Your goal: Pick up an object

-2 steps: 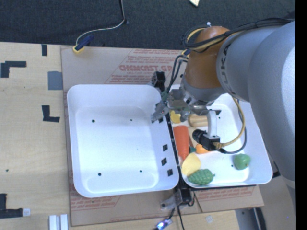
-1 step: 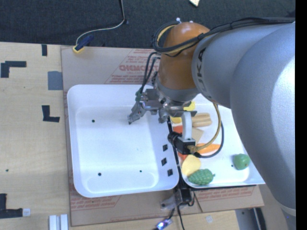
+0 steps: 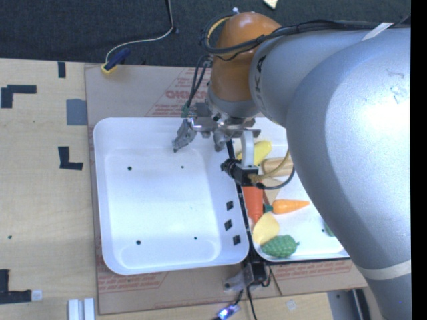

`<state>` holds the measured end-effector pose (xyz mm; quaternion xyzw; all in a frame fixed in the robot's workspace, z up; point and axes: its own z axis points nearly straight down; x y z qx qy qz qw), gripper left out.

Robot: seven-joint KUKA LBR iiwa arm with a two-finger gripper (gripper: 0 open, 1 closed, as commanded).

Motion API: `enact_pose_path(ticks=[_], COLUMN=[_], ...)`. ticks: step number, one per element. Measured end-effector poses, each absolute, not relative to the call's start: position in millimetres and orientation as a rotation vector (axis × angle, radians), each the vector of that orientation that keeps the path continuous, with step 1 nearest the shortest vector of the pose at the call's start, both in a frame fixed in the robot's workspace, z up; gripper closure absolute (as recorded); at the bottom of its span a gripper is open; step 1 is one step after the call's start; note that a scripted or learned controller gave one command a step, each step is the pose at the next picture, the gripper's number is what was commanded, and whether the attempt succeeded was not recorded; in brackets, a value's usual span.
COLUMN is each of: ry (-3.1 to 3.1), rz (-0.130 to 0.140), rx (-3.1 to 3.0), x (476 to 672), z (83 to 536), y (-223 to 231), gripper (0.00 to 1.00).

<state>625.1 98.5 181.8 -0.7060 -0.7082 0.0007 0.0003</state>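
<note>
In the camera view, the gripper [image 3: 200,137] is hanging over the far edge of the left bin [image 3: 107,179], fingers spread and grasping nothing. The objects (an orange carrot [image 3: 291,206], a yellow piece [image 3: 265,229], a green one [image 3: 279,246]) are lying in the right bin [image 3: 313,252] along its left wall, so the pick is looking not yet begun.

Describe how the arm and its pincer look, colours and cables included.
The arm is bulky, rounded and glossy silver-grey, with an orange domed band above the wrist. Black cables loop around that band and along the arm. The pincer is small, dark grey metal, with thin wires running to it.
</note>
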Motion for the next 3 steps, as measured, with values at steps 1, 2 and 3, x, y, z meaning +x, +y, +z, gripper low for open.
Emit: enact_pose_path(ticks=[1, 2, 3], ry=[-2.225, -2.236, -2.225], rz=[0.004, -0.021, 0.013], rx=[-2.214, -2.217, -2.208], x=[623.4, 643.0, 625.6], z=[193.3, 323.6, 227.4], y=[99.4, 167.4, 237.7], gripper=[1.0, 1.0, 1.0])
